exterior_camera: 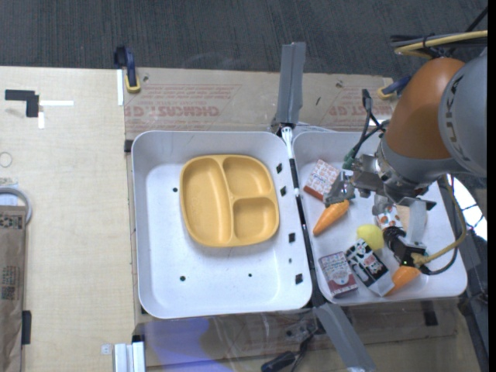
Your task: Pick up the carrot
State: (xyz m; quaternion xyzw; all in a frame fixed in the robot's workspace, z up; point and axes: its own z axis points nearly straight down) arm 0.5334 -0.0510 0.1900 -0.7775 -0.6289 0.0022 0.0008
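Down in the right bin, the gripper sits at the thick upper end of the carrot. Its dark fingers merge with the wrist hardware above them, so whether the jaws are spread or closed on the carrot cannot be told. The carrot lies at a slant, its thick end up against the gripper and its tip pointing down-left toward the bin's left wall. Just above-left of it lies a small red-and-white packet. Below and to the right sit a yellow lemon-like toy, a black-and-white patterned box and a small pink-edged carton. A second orange piece rests near the bin's lower right corner. The grey arm, with its orange band, reaches in from the right over this bin. In the left bin lies a yellow three-compartment plate, well apart from the gripper.
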